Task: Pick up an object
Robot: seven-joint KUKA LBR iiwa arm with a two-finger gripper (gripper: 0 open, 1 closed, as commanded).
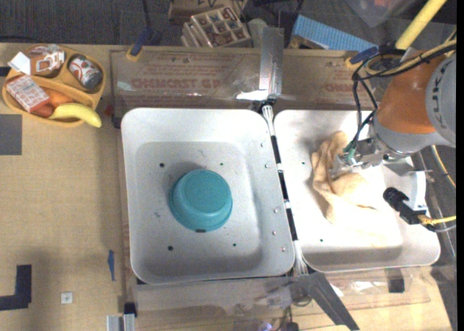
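Right now I am watching the arm (417,101) reaching in from the right over the right bin (377,246), its orange band sitting above the wrist. The gripper (346,165) is pressing down at the right edge of a crumpled tan cloth (330,170), which is lying in the left half of that bin, bunched high toward the back and trailing out flatter toward the front. The cloth is rising slightly where the gripper meets it, but I am not able to make out from this slanted view whether any fabric is actually pinched, and I cannot tell how the jaws are standing.

Meanwhile I am seeing a teal bowl (202,199) sitting upside down near the middle of the left bin (145,141), well apart from the arm. Both bins are lying side by side, touching along the middle seam.

Off at the far left of the bench (58,214), a yellow tray (14,94) is holding a banana (77,114) along its near edge, plus some small packaged items I am not able to identify.
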